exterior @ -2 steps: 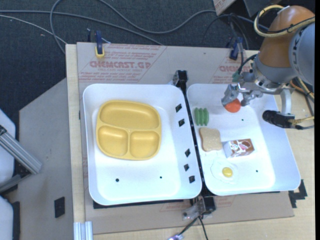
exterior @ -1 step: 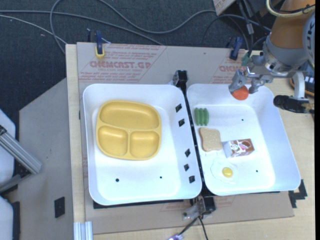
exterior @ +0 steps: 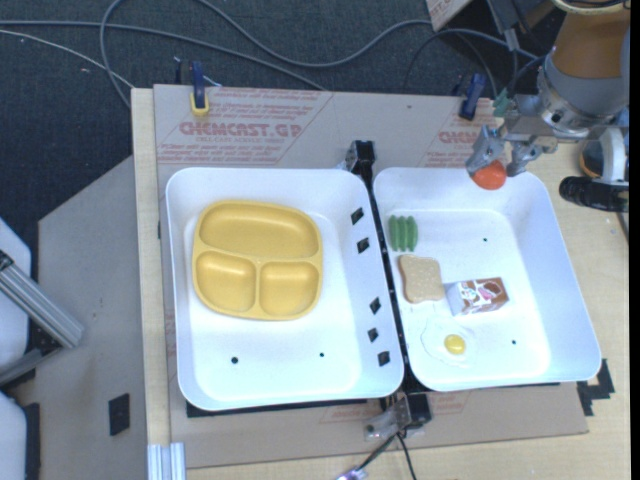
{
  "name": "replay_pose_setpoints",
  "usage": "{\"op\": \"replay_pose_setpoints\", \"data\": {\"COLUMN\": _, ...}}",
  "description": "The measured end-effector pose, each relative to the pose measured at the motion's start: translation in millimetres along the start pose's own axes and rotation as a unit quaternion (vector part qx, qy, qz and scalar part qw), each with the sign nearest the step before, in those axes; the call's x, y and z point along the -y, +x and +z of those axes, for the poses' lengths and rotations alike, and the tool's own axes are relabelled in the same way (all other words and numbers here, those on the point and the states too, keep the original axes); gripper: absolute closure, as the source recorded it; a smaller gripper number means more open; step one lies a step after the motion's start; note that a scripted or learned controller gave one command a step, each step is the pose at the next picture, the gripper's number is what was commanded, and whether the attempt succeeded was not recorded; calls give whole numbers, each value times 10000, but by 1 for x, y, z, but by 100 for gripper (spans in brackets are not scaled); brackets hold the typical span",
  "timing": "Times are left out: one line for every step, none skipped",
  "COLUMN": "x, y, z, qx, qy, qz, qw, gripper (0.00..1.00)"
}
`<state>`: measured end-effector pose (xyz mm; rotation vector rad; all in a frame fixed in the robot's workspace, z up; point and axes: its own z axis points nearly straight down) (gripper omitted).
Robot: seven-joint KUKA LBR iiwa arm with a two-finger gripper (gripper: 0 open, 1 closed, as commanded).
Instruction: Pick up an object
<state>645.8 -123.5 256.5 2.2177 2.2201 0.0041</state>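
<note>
Hanging over the far rim of the right bin (exterior: 560, 268), at about one o'clock in the camera view, the gripper (exterior: 497, 160) pinches a small orange-red rounded object (exterior: 490, 176) between its grey metal fingers; the object sits at the fingertips, raised above the bin wall. The arm (exterior: 590, 38) above it shows a glossy orange band and a grey wrist.

The right bin is shallow, white, smooth plastic with rounded corners. Inside it, toward nine o'clock of the bin, lies a green ribbed piece (exterior: 403, 232) shaped like pea pods. Just beside it toward six o'clock lies a tan slice of toy bread (exterior: 422, 278), squarish and matte. A small printed packet (exterior: 478, 295), brown and white, touches or nearly touches the bread at three o'clock. A toy fried egg (exterior: 452, 344), white with a yellow dome, lies near the bin's near edge.

The left bin (exterior: 190, 298) holds a yellow three-compartment tray (exterior: 258, 258), glossy with rounded wells. Both bins rest on a cardboard sheet (exterior: 250, 123) with red print, clamped by a blue clip (exterior: 200, 86) at eleven o'clock. Cables (exterior: 300, 63) trail over dark carpet beyond.
</note>
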Motion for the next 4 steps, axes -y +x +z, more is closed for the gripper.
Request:
{"op": "replay_pose_setpoints", "data": {"x": 7, "y": 47, "z": 4, "qx": -11, "qy": 35, "qz": -11, "qw": 10000, "gripper": 100}}
{"op": "replay_pose_setpoints", "data": {"x": 25, "y": 96, "z": -2, "qx": -13, "qy": 38, "qz": -11, "qw": 10000, "gripper": 100}}
{"op": "replay_pose_setpoints", "data": {"x": 40, "y": 143, "z": 14, "qx": -17, "qy": 46, "qz": -17, "qw": 10000, "gripper": 100}}
{"op": "replay_pose_setpoints", "data": {"x": 59, "y": 192, "z": 29, "qx": -10, "qy": 46, "qz": -11, "qw": 10000, "gripper": 100}}
